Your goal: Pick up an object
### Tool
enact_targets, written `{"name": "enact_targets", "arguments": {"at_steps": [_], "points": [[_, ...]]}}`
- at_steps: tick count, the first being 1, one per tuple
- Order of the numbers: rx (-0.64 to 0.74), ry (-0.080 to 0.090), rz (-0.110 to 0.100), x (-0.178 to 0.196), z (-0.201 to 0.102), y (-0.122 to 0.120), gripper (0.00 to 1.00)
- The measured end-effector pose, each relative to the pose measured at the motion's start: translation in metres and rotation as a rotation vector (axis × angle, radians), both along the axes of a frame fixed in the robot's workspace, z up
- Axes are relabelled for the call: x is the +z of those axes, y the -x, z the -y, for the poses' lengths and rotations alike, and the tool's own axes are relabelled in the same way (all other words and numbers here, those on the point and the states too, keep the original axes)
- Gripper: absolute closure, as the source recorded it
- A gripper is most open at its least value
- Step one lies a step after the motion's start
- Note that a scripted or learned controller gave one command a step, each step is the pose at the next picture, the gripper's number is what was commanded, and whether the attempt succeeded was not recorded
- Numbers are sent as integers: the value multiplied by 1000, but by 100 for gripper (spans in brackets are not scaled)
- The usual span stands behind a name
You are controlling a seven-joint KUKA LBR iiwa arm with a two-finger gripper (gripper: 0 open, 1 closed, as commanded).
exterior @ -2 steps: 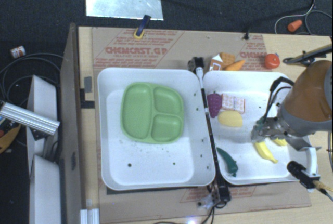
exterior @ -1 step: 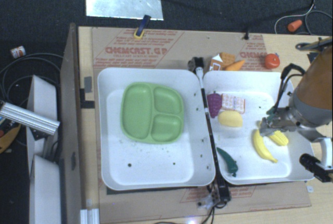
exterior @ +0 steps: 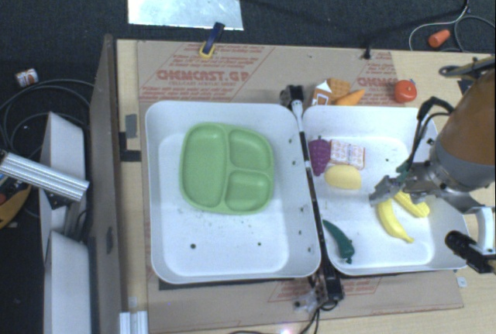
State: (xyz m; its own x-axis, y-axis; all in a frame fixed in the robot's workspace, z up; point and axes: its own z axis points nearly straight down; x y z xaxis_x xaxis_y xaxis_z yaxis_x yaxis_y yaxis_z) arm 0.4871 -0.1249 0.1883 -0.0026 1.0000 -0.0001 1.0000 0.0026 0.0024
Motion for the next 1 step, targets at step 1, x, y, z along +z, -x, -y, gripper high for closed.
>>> {"name": "enact_targets", "arguments": {"at_steps": [1], "points": [[-4,1,1,-108,26,-19,0]]}}
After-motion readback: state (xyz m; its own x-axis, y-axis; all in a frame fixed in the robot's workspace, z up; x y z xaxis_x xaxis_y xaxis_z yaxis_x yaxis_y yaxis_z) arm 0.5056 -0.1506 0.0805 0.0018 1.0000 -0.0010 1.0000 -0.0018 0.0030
